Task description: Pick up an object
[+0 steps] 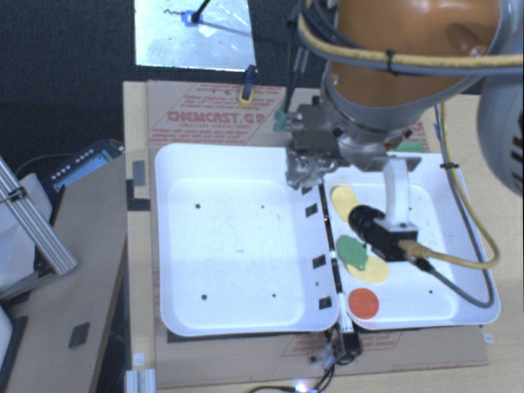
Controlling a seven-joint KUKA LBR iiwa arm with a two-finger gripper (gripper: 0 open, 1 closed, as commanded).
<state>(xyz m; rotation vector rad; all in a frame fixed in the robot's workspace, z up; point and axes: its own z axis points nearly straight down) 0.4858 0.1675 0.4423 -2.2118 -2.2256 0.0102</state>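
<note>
Jaws: spread or pressed together cannot be told | gripper [304,174] is seen over right bin [458,301] | green piece [353,250] is judged light, thin, slippery; edge hold is advised.

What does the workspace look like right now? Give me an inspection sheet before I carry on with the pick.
Surface: two white bins side by side; left bin shows bare floor, right bin holds the items.
Job's things: orange disc, green piece lying on a yellow disc, yellow oval piece, all near the right bin's left wall.
Clutter: nothing seen.
Gripper: gripper over the divide between the bins, near their far edge; finger state unclear.
Cables: yellow cable crossing the right bin from a black fitting.
Surroundings: cardboard sheet under the bins; reflective panel beyond.
</note>
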